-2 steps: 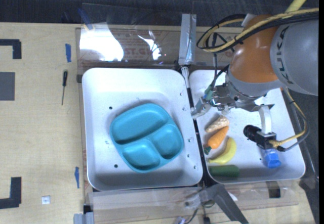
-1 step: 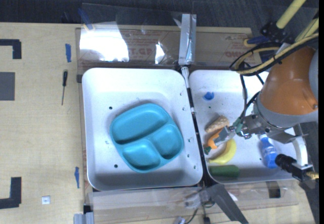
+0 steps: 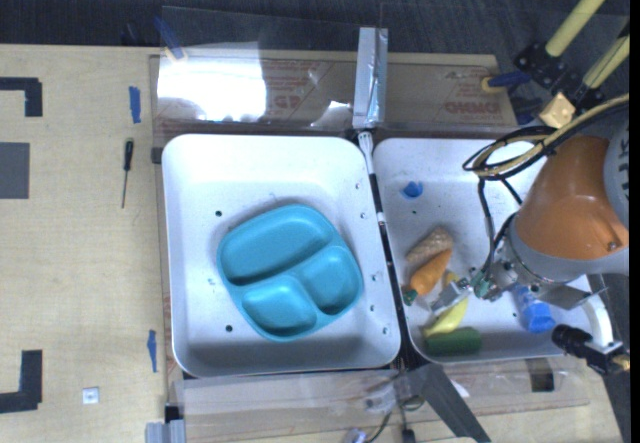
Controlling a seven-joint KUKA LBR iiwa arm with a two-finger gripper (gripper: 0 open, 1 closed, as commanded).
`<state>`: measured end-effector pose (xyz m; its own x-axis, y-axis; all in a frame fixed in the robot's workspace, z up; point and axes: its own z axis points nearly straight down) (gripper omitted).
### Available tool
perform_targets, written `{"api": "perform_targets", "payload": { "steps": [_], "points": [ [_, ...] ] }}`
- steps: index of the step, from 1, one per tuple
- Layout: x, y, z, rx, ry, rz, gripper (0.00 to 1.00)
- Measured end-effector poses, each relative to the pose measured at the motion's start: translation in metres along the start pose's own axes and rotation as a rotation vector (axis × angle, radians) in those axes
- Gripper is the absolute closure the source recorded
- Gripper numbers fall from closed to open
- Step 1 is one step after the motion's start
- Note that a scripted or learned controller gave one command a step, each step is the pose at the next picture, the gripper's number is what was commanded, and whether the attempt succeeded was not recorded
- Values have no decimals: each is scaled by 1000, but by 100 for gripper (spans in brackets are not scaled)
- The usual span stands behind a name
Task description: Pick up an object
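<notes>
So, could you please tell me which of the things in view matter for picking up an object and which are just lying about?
Part of the job:
- gripper, low in the right bin
- orange carrot
- tan bread piece
- yellow piece
- green piece
- blue block
- small blue piece

Just lying about:
- blue divided tray in the left bin
- screwdriver on the bench

Robotics lab, bench (image 3: 70, 261), white bins (image 3: 190, 166)
</notes>
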<state>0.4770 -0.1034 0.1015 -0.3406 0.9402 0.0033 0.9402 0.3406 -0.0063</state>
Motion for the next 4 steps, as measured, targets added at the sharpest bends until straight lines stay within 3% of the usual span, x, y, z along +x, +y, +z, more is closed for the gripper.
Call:
{"api": "perform_targets", "payload": {
  "steps": [1, 2, 3, 4],
  "points": [
    [1, 3, -12, -9, -3, -1, 100],
    [14, 51, -136, -17, -6, 135, 100],
    [14, 49, -132, -7, -3, 137, 0],
    [2, 68, -82, -2, -1, 18, 0]
  ]
}}
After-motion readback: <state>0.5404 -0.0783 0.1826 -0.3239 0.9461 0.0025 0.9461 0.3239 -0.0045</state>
